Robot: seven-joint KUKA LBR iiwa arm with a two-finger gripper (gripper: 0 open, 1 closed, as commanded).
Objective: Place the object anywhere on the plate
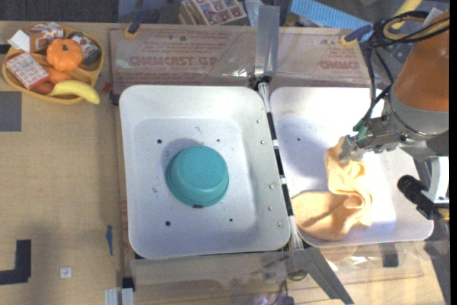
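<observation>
Here, nearest the camera's foot, the orange cloth [341, 202] lies crumpled in the right bin [400, 221], its bulk heaped against the near rim and 1 tongue of fabric rising away toward the far-right. That raised end meets the pincer [351, 151], which appears clenched on the cloth's upper edge; the fabric seems drawn up between the fingers, though the tips themselves are too small to make out clearly. So the cloth's long axis runs from near-left to far-right, ending at the pincer, and most of the cloth hangs or trails on the near side of it.

To the left, in the other bin [143, 118], the teal plate [198, 176] sits upturned like a shallow bowl, well apart from the cloth, with the divider between the 2 bins in between. The carry, I judge, must go leftward over that divider.

Farther back on the counter [57, 175], a basket of toy fruit [53, 64] sits at the far-left.
</observation>
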